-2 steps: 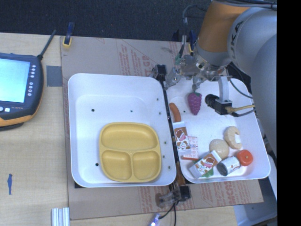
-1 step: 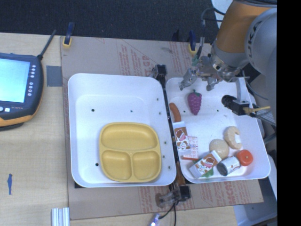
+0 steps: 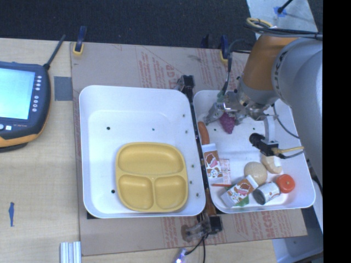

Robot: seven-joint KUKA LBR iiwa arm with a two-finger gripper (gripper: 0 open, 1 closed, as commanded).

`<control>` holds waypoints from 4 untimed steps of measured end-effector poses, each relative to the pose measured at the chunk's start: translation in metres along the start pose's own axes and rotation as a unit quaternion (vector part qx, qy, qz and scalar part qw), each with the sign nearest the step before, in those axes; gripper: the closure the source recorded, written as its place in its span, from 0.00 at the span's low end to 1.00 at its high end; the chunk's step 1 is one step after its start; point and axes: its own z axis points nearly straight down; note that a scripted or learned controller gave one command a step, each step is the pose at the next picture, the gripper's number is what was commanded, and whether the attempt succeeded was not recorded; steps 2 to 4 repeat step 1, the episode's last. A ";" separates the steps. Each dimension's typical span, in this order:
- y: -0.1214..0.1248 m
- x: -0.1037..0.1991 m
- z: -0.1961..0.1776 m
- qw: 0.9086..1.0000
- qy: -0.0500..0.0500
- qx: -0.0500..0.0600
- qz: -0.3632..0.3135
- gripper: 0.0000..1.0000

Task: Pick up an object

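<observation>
Fingers (image 3: 226,115) spread narrowly over purple object (image 3: 227,124), touching; grip unclear; right bin (image 3: 299,200).

My end effector (image 3: 226,113) sits low in the right bin (image 3: 299,201), at its far end, right over a purple object (image 3: 227,124). Nearer the front of that bin lie a carton (image 3: 216,169), a second carton (image 3: 239,193), an egg (image 3: 255,172) and an orange piece (image 3: 287,184). The left bin (image 3: 104,114) holds a yellow tray (image 3: 152,176). A tablet (image 3: 22,103) rests on the tabletop (image 3: 33,201).
</observation>
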 end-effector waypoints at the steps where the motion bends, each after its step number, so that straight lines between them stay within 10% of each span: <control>1: 0.000 -0.001 -0.011 1.000 -0.001 0.001 -0.001 1.00; 4: 0.000 -0.001 -0.011 1.000 -0.001 0.001 -0.001 1.00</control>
